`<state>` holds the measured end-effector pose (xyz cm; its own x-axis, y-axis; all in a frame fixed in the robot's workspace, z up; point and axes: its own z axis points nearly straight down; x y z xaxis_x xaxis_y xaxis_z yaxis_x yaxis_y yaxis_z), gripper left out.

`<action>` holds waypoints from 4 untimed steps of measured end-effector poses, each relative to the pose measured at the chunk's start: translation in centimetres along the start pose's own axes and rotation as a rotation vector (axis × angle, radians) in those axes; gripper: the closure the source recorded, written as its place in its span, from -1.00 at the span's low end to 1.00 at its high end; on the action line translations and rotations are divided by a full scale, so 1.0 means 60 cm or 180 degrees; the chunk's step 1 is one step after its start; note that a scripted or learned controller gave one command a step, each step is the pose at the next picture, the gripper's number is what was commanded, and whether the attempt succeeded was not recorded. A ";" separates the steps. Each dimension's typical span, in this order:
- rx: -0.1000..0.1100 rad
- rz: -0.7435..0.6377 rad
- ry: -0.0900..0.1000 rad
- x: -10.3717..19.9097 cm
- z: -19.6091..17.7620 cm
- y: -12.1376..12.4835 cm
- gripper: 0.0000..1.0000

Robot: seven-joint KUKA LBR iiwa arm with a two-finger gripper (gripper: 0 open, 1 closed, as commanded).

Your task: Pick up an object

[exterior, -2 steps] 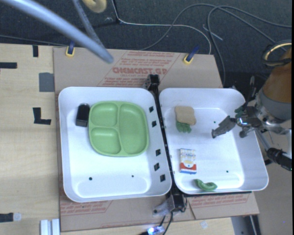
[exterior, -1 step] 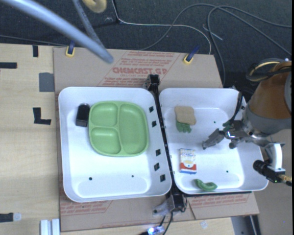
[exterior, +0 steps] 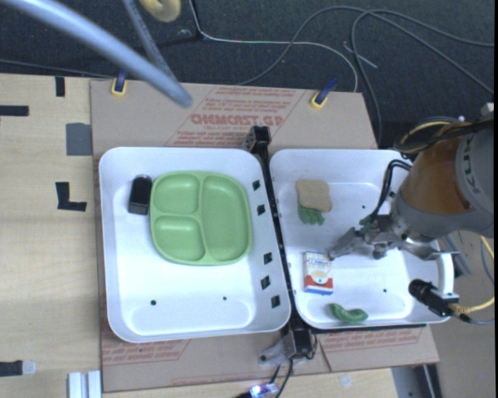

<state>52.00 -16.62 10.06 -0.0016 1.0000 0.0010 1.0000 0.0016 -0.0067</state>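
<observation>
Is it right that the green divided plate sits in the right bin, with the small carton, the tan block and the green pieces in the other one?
Not quite. The green divided plate sits in the left bin, beside a small black object. The small carton, the tan block and the green pieces lie in the right bin, where the pincer hangs. The camera view shows this.

Arm reaches in frm right, gripper (exterior: 342, 247) low, wrist bent.

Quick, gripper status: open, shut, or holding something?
Gripper: cannot be told from this view. It sits low in the right bin, just above the small carton, with nothing visibly held.
</observation>
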 end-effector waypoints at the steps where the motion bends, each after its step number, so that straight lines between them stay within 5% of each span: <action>1: -0.0034 0.0004 -0.0004 -0.001 0.020 0.004 -1.00; 2: -0.0042 0.0002 -0.0010 0.000 0.004 0.004 1.00; 4: -0.0040 0.0001 -0.0011 -0.012 -0.205 0.009 1.00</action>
<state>52.61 -17.36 22.34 -0.0013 1.0000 -0.0024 1.0000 0.0013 0.0059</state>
